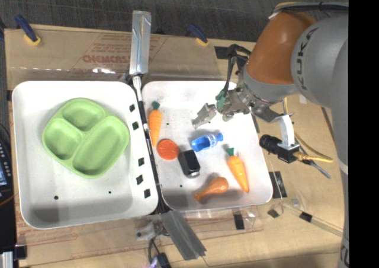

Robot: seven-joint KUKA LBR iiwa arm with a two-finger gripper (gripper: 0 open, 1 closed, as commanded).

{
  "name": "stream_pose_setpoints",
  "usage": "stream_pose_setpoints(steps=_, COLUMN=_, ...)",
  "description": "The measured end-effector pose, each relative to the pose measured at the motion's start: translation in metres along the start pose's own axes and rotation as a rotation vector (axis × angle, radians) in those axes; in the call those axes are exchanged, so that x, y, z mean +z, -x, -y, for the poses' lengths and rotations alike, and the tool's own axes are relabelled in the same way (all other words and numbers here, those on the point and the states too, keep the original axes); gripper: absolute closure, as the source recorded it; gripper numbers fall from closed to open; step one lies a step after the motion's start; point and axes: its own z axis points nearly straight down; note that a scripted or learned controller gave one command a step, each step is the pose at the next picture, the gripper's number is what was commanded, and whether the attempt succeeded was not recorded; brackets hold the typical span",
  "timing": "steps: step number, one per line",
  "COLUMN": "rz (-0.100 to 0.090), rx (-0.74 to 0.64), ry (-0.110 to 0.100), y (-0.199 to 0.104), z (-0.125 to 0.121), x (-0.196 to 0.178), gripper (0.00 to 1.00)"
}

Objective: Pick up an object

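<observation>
My gripper hangs over the back of the right bin, open, with nothing between its fingers. Just below it lies a small blue bottle, apart from the fingertips. Along the bin's left wall lies a carrot, and below it an orange-red disc. A black block sits beside the disc. A second carrot lies at the right, and an orange gourd-shaped toy rests near the front wall.
The left bin holds a green divided plate. A metal divider stands between the bins at the back. Cables and a black fitting hang from the arm over the right bin's right edge.
</observation>
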Motion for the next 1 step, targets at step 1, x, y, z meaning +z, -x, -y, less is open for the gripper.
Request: stream_pose_setpoints(steps=1, rz=0.001, rx=0.062, ry=-0.001, y=-0.009, z=-0.0012, x=-0.0094, gripper=0.0)
